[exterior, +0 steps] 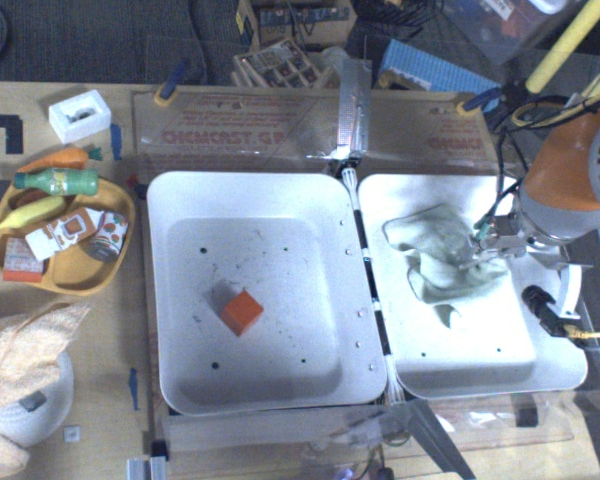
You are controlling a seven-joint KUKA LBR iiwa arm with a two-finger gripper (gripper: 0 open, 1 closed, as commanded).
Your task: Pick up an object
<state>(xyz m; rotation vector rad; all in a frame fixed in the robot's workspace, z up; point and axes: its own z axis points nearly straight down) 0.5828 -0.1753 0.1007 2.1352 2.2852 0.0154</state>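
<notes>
2 bins are recorded: in the right bin (520,363) a crumpled grey cloth (442,253) is met at its right edge by the gripper (486,240), grip state not discernible, evidently placed for a pick; an orange block (243,312) lies untouched in the left bin (180,208).

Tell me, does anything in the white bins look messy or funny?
The greyish cloth in the right bin lies crumpled in a heap, not flat, with the gripper at its edge. The orange block in the left bin sits turned cornerwise to the walls.
</notes>
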